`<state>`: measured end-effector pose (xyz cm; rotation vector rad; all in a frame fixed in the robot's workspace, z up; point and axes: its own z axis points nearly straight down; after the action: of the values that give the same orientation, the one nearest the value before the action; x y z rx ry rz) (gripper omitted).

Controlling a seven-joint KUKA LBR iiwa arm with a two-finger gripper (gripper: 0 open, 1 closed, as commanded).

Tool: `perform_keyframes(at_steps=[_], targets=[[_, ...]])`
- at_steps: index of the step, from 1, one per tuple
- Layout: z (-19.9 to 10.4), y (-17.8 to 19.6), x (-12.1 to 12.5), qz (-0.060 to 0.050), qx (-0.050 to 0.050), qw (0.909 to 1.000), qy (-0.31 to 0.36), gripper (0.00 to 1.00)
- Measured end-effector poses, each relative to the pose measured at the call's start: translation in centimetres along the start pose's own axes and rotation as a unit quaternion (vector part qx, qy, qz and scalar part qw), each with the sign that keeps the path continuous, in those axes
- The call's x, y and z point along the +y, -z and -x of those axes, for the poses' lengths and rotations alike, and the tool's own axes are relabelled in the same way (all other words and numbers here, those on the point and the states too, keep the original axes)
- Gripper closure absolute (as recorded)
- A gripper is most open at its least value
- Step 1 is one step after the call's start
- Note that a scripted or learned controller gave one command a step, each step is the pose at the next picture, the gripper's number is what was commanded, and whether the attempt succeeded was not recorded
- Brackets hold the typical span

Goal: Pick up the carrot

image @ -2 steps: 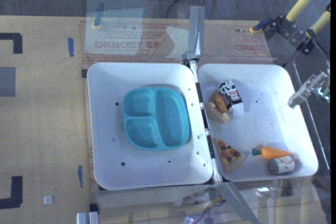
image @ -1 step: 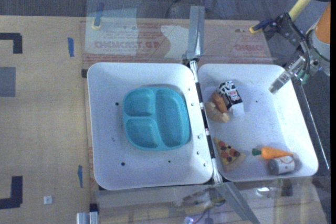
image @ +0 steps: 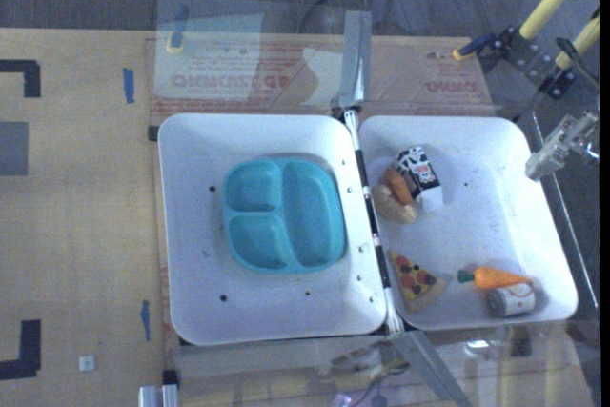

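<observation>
The orange carrot (image: 500,278) with a green stub lies on its side in the front right corner of the right bin (image: 467,125). It rests against a small grey can (image: 512,300) just in front of it. My gripper (image: 560,146) hangs at the bin's right rim, pale and partly cut off by the picture's edge. It stands well behind the carrot and to its right, apart from it, with nothing visibly held.
Also in the right bin are a hot dog (image: 397,191), a black-and-white milk carton (image: 419,174) and a pizza slice (image: 416,279). The left bin (image: 186,234) holds a blue divided plate (image: 284,214). Yellow rods and clamps (image: 534,43) stand at the back right.
</observation>
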<state>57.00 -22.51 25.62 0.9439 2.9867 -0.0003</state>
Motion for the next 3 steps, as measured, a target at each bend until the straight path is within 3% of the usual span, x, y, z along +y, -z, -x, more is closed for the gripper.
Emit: perform_keyframes(at_steps=[1, 2, 3], targets=[[0.9, -1.6, 1.4, 0.002, 0.000, 0.9394, 0.343, 1.00], [-0.4, -0.6, 0.0, 0.002, 0.001, 0.8754, 0.483, 1.00], [0.7, -1.1, 3.2, 0.002, -0.001, 0.7657, 0.643, 1.00]])
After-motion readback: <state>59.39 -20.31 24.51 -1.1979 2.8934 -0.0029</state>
